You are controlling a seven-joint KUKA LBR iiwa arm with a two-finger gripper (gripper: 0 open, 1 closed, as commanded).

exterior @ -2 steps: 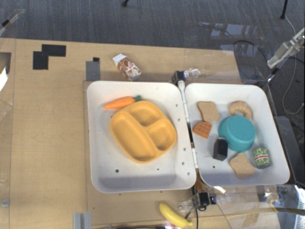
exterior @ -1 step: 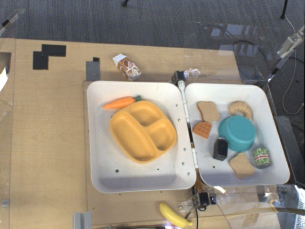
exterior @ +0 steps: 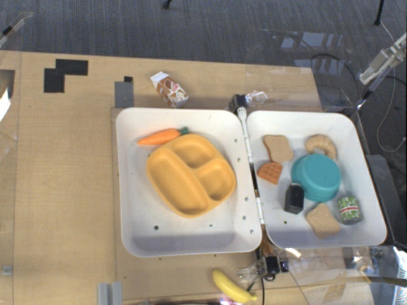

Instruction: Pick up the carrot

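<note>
Lying flat in the left bin [exterior: 130, 234], the carrot [exterior: 159, 136] sits up near the far edge, toward the far-left corner, orange body pointing left and the little green top pointing right. It's touching or just about touching the far rim of the yellow divided plate [exterior: 191, 175], which takes up the middle of that same bin. Hard to say if the carrot leans on the plate lip or just rests beside it.

So as far as progress goes: I'd say nothing is done yet. The carrot is on the bin floor, untouched. As for the pincer, I can't tell whether it's wide, narrow or holding anything. The whole job looks like it's still ahead: reach over, come down, close on the carrot, lift.

Moving outward, the right bin [exterior: 362, 164] holds the clutter: a teal bowl [exterior: 316, 176] upside down in the middle, two toast slices [exterior: 278, 148] [exterior: 323, 220], a waffle piece [exterior: 269, 172] by the left wall, a bagel-ish thing [exterior: 321, 145] at the far side, a small black block [exterior: 294, 198], and a little green can [exterior: 349, 210] near the right wall. None of that is near the carrot.

Out on the bench [exterior: 63, 189], a snack packet [exterior: 169, 88] lies beyond the left bin's far edge, and a banana [exterior: 232, 288] sits by the near edge.
</note>
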